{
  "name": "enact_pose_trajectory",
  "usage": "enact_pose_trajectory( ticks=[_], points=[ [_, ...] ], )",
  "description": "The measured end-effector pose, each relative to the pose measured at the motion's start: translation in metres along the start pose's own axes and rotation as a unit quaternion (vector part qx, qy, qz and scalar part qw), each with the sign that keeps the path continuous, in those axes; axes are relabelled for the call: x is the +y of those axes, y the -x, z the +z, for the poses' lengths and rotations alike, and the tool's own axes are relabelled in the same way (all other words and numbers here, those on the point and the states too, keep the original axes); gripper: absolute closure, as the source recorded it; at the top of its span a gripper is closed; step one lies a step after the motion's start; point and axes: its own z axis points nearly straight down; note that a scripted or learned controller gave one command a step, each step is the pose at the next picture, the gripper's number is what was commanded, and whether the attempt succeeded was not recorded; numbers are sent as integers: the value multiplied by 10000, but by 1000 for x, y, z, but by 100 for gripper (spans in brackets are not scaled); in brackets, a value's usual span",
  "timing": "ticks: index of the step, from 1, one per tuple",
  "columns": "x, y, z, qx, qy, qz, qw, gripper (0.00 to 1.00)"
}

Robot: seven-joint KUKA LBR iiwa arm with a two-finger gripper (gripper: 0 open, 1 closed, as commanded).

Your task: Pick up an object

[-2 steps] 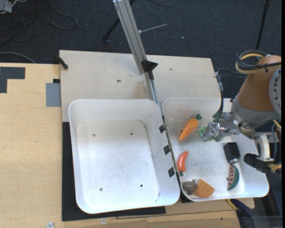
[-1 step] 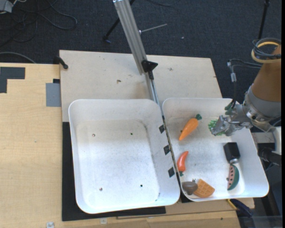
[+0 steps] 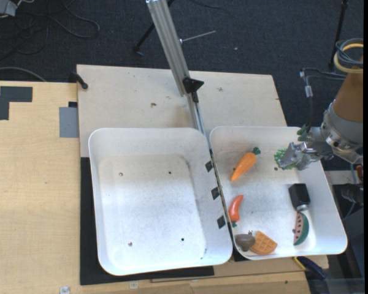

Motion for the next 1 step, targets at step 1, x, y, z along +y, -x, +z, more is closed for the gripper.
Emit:
enact_pose_trajectory(
  ticks=[1],
  points=[
    [16, -52, -5, 13, -9, -21, 10000, 100]
  ],
)
